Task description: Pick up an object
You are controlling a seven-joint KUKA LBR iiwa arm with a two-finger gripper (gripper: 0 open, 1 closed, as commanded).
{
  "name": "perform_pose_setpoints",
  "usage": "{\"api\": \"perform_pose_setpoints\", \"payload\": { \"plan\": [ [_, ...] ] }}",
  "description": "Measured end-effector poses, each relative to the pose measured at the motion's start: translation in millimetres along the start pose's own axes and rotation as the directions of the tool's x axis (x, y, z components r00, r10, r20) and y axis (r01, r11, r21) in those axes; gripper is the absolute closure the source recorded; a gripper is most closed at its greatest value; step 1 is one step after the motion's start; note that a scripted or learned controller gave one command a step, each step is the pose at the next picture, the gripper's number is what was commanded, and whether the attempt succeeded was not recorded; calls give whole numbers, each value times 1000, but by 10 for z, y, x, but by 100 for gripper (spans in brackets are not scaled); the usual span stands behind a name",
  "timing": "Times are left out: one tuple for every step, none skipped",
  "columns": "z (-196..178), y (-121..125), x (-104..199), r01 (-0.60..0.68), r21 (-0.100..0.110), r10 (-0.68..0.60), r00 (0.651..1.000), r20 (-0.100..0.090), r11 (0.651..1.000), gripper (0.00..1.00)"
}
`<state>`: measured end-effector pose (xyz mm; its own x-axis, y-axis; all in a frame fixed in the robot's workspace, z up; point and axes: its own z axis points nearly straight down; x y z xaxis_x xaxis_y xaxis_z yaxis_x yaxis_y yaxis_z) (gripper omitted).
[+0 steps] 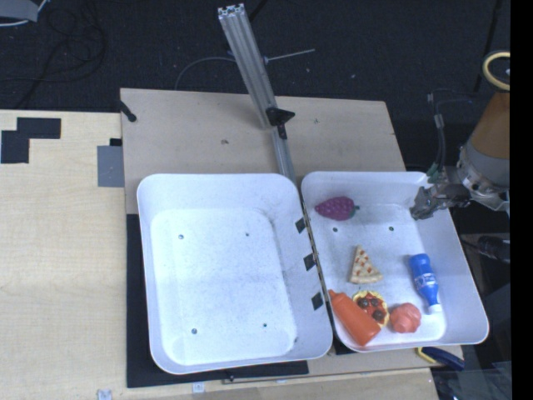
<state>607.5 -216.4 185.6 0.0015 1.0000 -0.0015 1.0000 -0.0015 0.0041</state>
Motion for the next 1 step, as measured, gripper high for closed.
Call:
{"api": "perform_pose_setpoints", "payload": {
  "plan": [
    [-504, 5, -7, 1, 1, -1, 1000, 0, 1000, 100]
  ]
}}
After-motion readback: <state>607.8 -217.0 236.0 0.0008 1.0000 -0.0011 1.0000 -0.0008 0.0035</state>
